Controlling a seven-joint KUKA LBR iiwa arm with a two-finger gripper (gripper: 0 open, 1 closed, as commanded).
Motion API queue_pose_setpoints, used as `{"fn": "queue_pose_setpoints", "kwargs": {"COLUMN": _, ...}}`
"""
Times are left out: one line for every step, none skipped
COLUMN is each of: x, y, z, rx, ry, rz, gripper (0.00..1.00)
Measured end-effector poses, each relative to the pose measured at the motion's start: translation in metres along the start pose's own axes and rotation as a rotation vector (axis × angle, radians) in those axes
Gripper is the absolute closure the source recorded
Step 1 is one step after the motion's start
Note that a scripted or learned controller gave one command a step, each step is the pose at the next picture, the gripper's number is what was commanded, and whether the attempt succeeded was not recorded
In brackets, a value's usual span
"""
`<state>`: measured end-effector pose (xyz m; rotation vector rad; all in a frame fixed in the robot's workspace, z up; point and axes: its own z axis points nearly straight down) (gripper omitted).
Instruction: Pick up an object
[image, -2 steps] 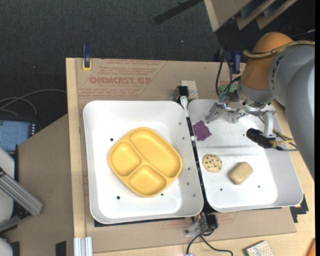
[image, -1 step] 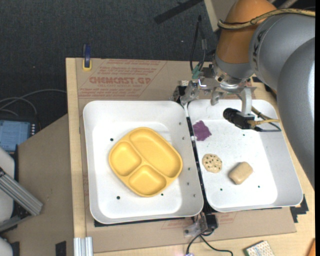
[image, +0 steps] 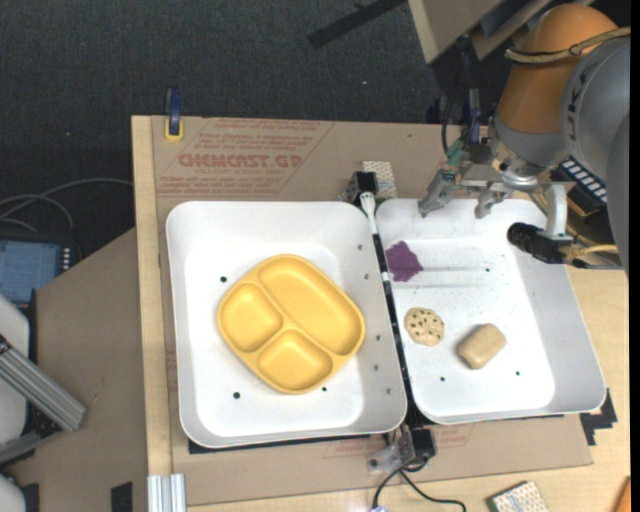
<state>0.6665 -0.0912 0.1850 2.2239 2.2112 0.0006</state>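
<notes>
My gripper (image: 455, 208) hangs at the upper right of the frame, over the top edge of the right bin (image: 545, 330). Its two fingers (image: 432, 196) are spread apart with nothing between them, and their tips sit just above the bin's upper rim. My grey wrist and its orange band come in from the top right corner.

Three things lie in the right bin, all below my gripper in the frame. A small purple piece (image: 403, 261) sits in the bin's upper left part, close to the wall shared with the other bin; I cannot tell what it is beyond its colour and ragged outline. Lower down, a round chocolate-chip cookie (image: 424, 326) lies flat near that same wall. Just to the right of the cookie, apart from it, rests a tan bread-like lump (image: 481, 346). The purple piece is the nearest of the three to my fingers, yet none of them touches me.

The left bin (image: 195, 250) fills the middle of the frame and holds a yellow divided plate (image: 290, 322) with three compartments, lying flat and turned at an angle to the bin's walls.

Both bins rest on a brown board (image: 240, 155) with red lettering. A blue and yellow clamp (image: 174, 118) grips the board's upper left corner.
</notes>
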Motion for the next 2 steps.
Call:
{"fn": "queue_pose_setpoints", "kwargs": {"x": 0.047, "y": 0.0, "z": 0.0, "rx": 0.004, "ry": 0.005, "rz": -0.009, "gripper": 0.0}}
{"fn": "queue_pose_setpoints", "kwargs": {"x": -0.004, "y": -0.006, "z": 0.102, "rx": 0.012, "ry": 0.004, "rz": 0.0, "gripper": 0.0}}
